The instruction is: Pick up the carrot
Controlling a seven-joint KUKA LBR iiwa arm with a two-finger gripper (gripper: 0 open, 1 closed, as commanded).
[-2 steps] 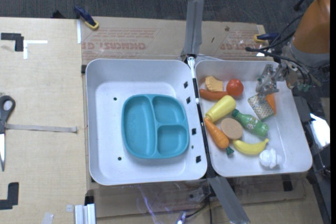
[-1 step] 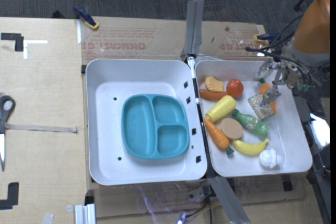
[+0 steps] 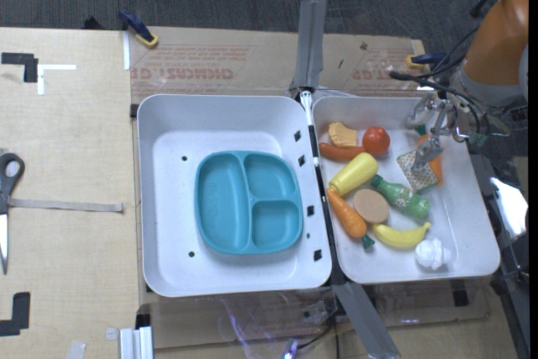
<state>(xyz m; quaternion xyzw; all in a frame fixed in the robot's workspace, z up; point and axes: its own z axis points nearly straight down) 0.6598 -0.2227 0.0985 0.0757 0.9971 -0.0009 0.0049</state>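
Observation:
The carrot is orange with a small green tip and lies at a slant near the left wall of the right bin. A yellow piece lies just above it and a tan round disc touches its right side. My gripper hangs in the upper right part of that bin, well to the right of the carrot. It sits directly over a grey and orange wedge.
The right bin also holds a tomato, a tan piece, a red-orange piece, a green bottle, a banana and a white lump. A teal divided plate lies in the left bin.

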